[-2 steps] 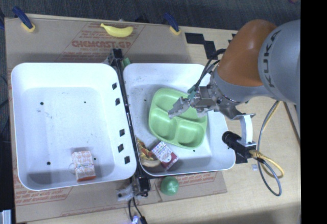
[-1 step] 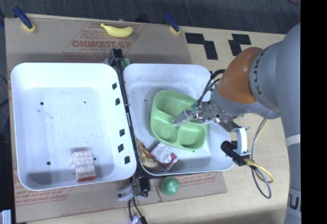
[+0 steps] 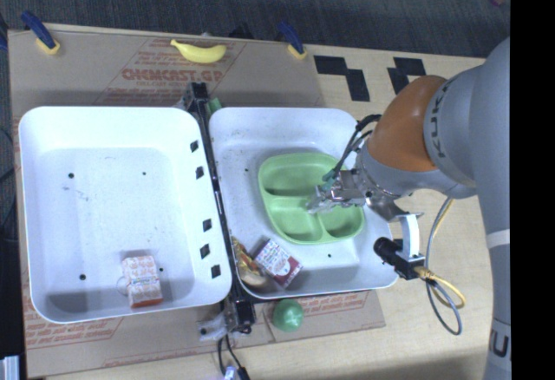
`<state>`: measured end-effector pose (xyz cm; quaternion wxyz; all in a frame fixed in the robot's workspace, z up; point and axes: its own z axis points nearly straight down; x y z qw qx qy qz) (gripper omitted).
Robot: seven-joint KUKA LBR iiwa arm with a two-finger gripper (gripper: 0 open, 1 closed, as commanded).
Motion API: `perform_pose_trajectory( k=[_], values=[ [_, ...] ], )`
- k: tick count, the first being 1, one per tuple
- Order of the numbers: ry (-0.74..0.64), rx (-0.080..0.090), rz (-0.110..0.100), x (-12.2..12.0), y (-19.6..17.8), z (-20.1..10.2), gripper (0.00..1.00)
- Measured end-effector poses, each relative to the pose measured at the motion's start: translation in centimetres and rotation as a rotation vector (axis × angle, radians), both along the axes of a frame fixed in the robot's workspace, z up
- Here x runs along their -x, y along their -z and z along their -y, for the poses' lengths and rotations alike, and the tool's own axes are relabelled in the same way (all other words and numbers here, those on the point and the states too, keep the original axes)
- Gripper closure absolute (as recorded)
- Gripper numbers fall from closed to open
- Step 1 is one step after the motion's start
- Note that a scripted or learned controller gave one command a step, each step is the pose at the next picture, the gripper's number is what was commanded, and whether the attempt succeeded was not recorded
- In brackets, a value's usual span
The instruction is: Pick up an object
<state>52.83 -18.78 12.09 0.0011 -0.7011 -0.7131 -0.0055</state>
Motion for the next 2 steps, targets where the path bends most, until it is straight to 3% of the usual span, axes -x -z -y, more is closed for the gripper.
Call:
perform_pose_trajectory(
  k=[1, 2],
  values=[
    [0.010, 0.008, -0.006, 5.1, -12.1, -8.7, 1.00],
    [0.014, 0.009, -0.008, -3.1, -8.0, -1.9, 1.00]
  ],
)
